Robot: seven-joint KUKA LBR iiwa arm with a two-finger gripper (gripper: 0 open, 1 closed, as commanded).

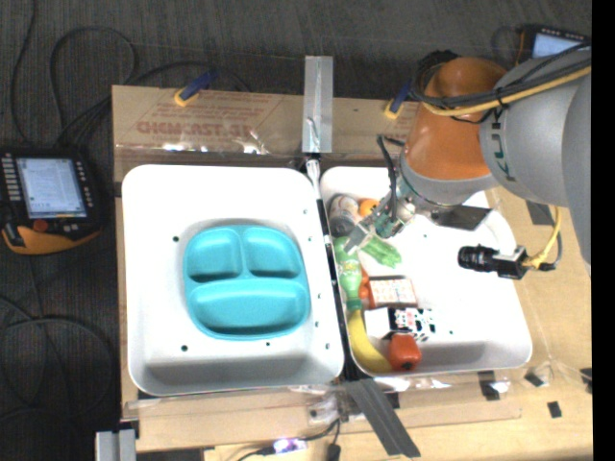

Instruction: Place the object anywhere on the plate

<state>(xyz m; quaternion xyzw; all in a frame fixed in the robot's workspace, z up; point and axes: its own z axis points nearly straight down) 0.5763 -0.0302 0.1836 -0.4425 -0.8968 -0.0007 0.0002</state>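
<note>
Plate (248, 281), turquoise with three compartments, lies flat in the left bin (154, 257), well to the left of the gripper (367, 230) and a little lower in the camera view; the wall between the two bins stands between them.

Objects for the task sit heaped along the left side of the right bin (480, 325), which is where the gripper hangs. Its tip is down among the upper part of that heap. Just up and left of it lies a round silvery item (339, 205), with a small orange piece (366, 206) just above the tip. A translucent green object (382, 251) lies right at the tip, touching or nearly so; whether it sits between the fingers cannot be told, and how wide the fingers stand cannot be told either. Below the gripper come an orange and green piece (350, 279), then a small box with a red label (387, 292), a white card with dark marks (407, 321), a yellow banana (361, 339) curving along the bin's lower left corner, and a red block (405, 352) beside it.

Right of the gripper, the grey arm (538, 133) with its orange band (461, 113) rises away from the bin, and a small black cylinder (485, 258) on a cable hangs over the bin's bare floor.
</note>
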